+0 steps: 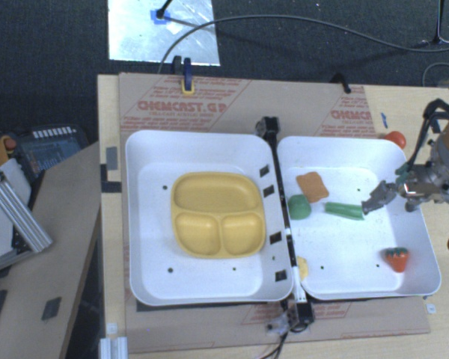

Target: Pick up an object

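Note:
The right bin (359, 286) holds several small objects. An orange flat piece (312, 185) lies near its left wall, with a round green piece (299, 207) just below it. A long green piece (344, 211) lies across the middle. A red and orange piece (395, 259) sits near the front right corner, and a small yellow piece (302, 268) rests against the left wall. My gripper (374, 199) reaches in from the right and hangs low over the right bin, right at the right end of the long green piece. Nothing is visibly held.
The left bin (146, 275) holds a yellow divided plate (217, 214). A red-orange object (394, 137) lies outside the right bin's back right corner. Black clips run along the seam between the bins (277, 215). Cables cross the dark floor behind the bench.

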`<state>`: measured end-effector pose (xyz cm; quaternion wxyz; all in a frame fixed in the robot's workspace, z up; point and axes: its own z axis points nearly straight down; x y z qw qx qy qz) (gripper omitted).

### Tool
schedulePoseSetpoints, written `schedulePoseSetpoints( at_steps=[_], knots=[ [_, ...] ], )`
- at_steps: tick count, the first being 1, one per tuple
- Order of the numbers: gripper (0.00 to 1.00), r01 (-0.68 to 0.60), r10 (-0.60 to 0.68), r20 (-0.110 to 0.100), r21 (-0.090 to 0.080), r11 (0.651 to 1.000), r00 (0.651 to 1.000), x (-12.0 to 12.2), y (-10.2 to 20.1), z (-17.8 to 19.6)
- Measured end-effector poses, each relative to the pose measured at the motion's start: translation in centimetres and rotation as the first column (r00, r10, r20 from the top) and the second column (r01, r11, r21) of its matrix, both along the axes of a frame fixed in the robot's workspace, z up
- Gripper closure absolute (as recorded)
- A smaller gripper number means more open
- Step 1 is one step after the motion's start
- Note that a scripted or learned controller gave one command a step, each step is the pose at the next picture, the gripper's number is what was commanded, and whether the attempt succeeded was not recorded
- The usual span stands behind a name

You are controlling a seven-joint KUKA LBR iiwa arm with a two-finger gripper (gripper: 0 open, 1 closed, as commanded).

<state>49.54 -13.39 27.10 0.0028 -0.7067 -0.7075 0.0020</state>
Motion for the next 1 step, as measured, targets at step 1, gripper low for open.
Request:
schedulePoseSetpoints(
  at_steps=[1],
  knots=[
    [0.00, -0.003, 0.003, 0.009, -0.002, 1.000, 1.000, 0.17, 0.03, 0.42]
  ],
)
